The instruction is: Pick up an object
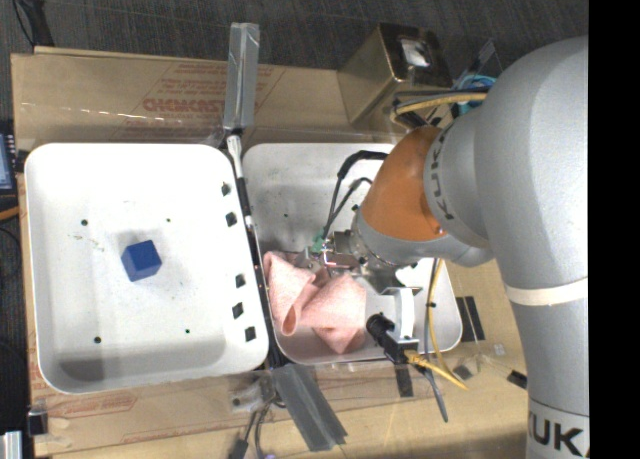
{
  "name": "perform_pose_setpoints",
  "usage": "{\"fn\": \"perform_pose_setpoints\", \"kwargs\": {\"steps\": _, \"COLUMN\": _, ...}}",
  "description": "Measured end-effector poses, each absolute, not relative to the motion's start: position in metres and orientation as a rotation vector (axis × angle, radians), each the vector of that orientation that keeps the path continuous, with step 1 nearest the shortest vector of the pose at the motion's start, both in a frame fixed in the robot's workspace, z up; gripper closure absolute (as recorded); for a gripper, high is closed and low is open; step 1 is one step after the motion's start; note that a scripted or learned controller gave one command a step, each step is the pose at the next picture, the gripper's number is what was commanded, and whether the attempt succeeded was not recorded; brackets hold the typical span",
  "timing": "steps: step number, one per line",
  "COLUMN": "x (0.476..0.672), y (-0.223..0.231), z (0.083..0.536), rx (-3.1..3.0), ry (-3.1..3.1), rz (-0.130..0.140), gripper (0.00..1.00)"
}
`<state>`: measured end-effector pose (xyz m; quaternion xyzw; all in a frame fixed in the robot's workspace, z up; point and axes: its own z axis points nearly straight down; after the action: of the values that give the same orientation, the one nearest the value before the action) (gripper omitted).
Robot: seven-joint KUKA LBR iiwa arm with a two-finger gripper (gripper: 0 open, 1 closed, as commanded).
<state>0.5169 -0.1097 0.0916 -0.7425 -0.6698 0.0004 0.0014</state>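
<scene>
The gripper [335, 259] hangs low in the right bin [300, 172], its grip impossible to tell; a pink cloth [315, 302] lies just beneath it.

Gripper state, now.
Gripper: cannot be told; it is low in the right bin, over the pink cloth.
</scene>
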Motion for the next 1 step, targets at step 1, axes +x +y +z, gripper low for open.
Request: {"fn": "perform_pose_setpoints", "kwargs": {"steps": 1, "x": 0.4877, "y": -0.1094, "z": 0.0918, "rx": -2.287, "ry": -2.150, "rz": 0.000, "gripper": 0.00}}
